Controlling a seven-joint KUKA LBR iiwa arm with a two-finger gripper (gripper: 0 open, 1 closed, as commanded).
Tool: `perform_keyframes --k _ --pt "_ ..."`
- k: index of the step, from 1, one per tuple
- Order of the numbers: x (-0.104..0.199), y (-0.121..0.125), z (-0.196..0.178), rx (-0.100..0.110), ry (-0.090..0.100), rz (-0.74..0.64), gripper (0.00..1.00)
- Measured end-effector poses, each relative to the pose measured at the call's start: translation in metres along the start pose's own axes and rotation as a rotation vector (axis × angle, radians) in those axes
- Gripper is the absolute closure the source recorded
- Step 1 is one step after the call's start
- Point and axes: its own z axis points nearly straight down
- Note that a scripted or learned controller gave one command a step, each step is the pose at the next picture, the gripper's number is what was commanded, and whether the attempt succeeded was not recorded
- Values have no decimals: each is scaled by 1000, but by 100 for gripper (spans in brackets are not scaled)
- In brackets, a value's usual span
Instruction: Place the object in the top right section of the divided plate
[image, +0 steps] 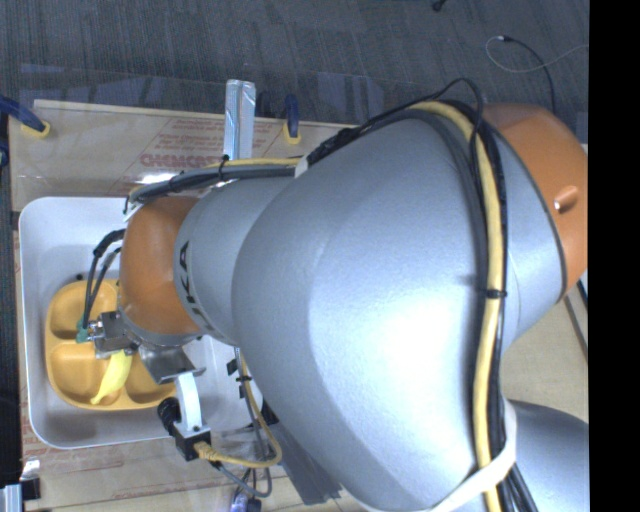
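A yellow-orange divided plate (66, 312) lies in the left white bin (40, 235), near its left wall. A brighter yellow, banana-like object (113, 377) sits over the plate's lower right part, just under the wrist. My gripper (101, 337) hangs over the plate's right side, below the orange band (150, 270). The wrist and cables hide whether the object is gripped or resting on the plate. The plate's right half is covered by the arm.
The grey arm body (380, 300) blocks the middle and right of the view, including the second bin. A metal post (240, 112) and a blue clamp (291, 115) stand at the bench's far edge (180, 145). Cables (235, 455) dangle by the bin's near rim.
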Motion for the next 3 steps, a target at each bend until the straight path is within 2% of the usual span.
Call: perform_keyframes --k 1,2,3 --pt "-70 -6 1 -9 5 -332 100" --pt "-15 36 4 5 -10 -526 100" --pt "-64 105 -27 36 -3 -453 100"
